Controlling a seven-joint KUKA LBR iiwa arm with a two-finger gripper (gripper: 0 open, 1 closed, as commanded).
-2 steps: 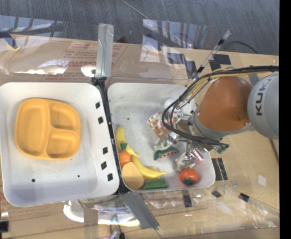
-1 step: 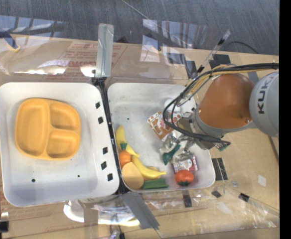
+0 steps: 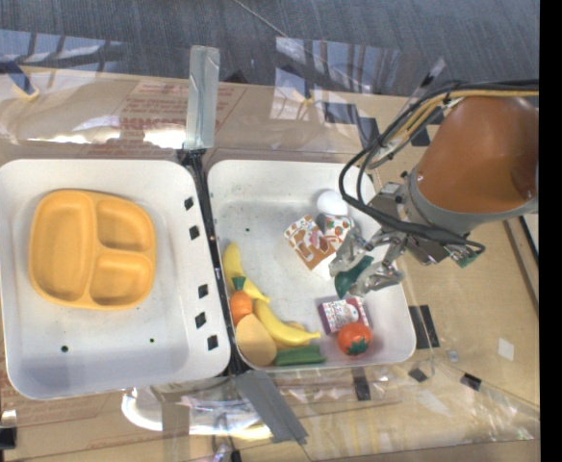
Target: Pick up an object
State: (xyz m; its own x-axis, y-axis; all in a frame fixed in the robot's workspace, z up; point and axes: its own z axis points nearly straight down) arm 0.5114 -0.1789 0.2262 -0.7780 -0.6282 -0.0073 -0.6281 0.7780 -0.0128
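Note:
My gripper (image 3: 363, 266) hangs over the right side of the right bin (image 3: 262, 186), below the orange wrist band. It sits just right of a brown-and-white patterned packet (image 3: 310, 242) and above a small purple-and-white packet (image 3: 342, 312). A white egg (image 3: 330, 201) lies at the back. A red tomato (image 3: 355, 339) rests in the front right corner. Along the left wall lie a yellow banana (image 3: 273, 320), an orange fruit (image 3: 241, 307), a tan rounded piece (image 3: 253, 341) and a green piece (image 3: 301, 356). I see nothing clearly held.
The left bin (image 3: 31, 354) holds a yellow divided plate (image 3: 92, 249). Black cables (image 3: 377, 152) loop from the arm over the right bin's back right corner. Tape strips and plastic sheet surround the bins on the cardboard bench.

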